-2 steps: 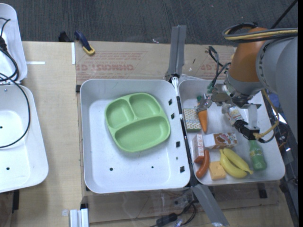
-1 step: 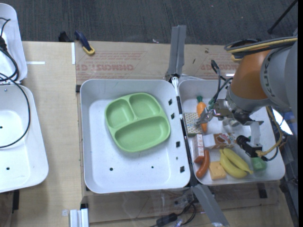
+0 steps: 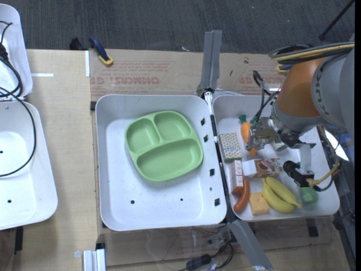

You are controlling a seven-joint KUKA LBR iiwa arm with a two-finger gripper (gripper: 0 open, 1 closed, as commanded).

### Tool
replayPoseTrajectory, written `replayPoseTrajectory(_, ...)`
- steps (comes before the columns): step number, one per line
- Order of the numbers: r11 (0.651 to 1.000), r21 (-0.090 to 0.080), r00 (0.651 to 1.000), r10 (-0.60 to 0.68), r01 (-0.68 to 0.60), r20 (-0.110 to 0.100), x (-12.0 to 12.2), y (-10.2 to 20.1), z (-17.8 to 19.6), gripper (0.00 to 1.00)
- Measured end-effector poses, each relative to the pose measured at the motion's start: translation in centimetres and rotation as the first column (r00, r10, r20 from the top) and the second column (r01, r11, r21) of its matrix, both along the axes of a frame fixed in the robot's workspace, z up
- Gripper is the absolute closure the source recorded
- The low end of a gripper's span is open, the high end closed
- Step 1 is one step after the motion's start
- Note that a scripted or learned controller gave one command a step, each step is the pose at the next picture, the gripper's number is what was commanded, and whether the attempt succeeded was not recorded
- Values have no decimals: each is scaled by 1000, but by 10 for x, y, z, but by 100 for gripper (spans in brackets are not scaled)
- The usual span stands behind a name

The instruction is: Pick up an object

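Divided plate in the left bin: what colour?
Light green plate, plain, no pattern; seen in the camera view.

divided plate point(image 3: 164, 145) in left bin point(image 3: 113, 208), bananas point(image 3: 280, 193) in right bin point(image 3: 321, 206)

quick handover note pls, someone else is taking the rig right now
Gripper: low over the right bin, at its rear-left part beside the carrot; I can't tell its state.
Right bin holds: carrot, patterned white block, wrapped bar, sausage, cheese wedge, bananas, snack packet, small green item.
Left bin: green divided plate.
Done: nothing visibly lifted.
Left: grasp one object and raise it.
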State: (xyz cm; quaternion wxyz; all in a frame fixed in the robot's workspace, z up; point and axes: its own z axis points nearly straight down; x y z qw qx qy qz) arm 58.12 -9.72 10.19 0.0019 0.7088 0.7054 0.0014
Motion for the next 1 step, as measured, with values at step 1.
replayPoseTrajectory(1, 994, -1, 994, 108, -108, -10, 35, 57, 133, 100)
